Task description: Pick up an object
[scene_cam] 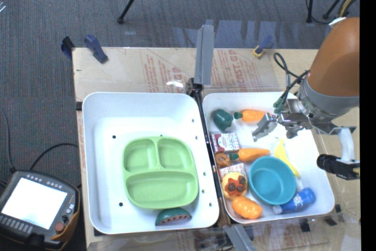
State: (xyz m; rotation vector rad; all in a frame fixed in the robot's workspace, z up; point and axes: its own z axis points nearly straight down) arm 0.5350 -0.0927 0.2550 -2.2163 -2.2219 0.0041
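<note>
Currently we find the gripper poised over the upper middle of the right bin, reached in from the right on the grey arm with its orange band. We read the fingers as released: they stand apart with nothing between them, so no object is held yet. The task names no particular object, so we treat whichever toy lies closest to the fingers as the candidate. Two qualify. An upper toy carrot lies just to the left of and slightly above the fingers, its long axis running left to right with the green stem end pointing left toward a dark green toy pepper. A lower toy carrot lies below the fingers, nearer the camera, on the same left-to-right axis, just above the blue bowl. We judge the upper carrot the nearer of the two. A grasp on either would, in our estimate, call for the fingers to close across the short axis, that is, from the far side and the near side of the carrot. A yellow banana lies to the lower right of the fingers, tilted along the bowl's rim. The left bin carries a green divided plate and lies well apart from the gripper. Both bins rest on the worktop.
</note>
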